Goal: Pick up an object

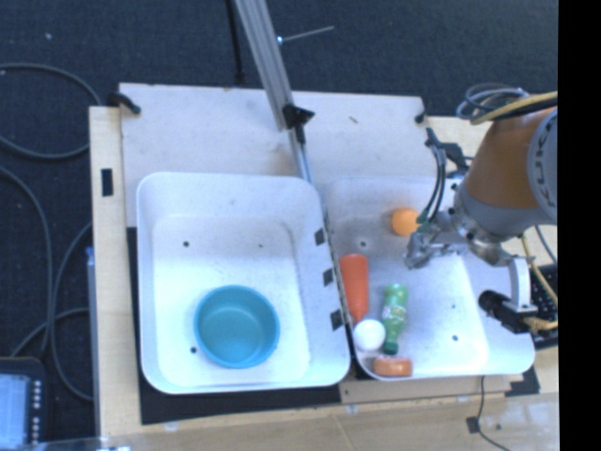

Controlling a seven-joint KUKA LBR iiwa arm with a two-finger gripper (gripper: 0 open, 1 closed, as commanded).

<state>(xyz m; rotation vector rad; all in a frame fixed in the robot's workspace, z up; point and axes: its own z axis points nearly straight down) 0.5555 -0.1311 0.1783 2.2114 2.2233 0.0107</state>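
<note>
Down at the front edge of the right bin [470,346], a small orange piece [392,367] sits wedged in the corner, a white ball [368,334] touching just above it. Beside the ball a green bottle [393,310] lies lengthwise, and an orange stick [354,285] runs along the left wall, likely slid against that wall. Over in the left bin [169,205], a blue bowl [237,326] rests alone near the front.

Further back now: the gripper [420,248] is low over the right bin's middle, arm [507,177] reaching in from the right. Nothing is visible between its tips, and whether the claw is wide or narrow, I cannot tell. Just behind it, near the back wall, sits an orange ball [405,221], close to the tips and my guess for the target. A round thing like that could roll away at a touch.
</note>
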